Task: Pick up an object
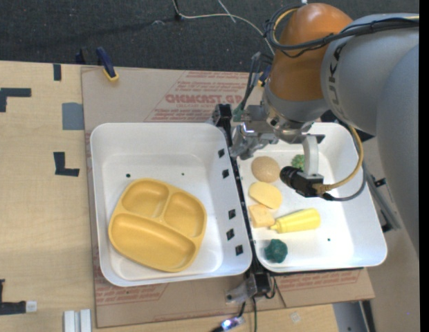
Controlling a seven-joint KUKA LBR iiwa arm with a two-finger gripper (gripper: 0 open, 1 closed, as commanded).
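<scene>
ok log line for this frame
arm: over right bin | gripper: near divider, above tan piece | left bin: yellow tray

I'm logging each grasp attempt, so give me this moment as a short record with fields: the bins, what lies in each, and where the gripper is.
left bin: holds a yellow divided plate
right bin: holds several toy foods
right bin contents: tan round piece, pale yellow wedge, yellow cob-shaped piece, dark green piece, small green piece
gripper: above the far left corner of the right bin, near the divider
jaws: state cannot be told
held object: none seen
</scene>
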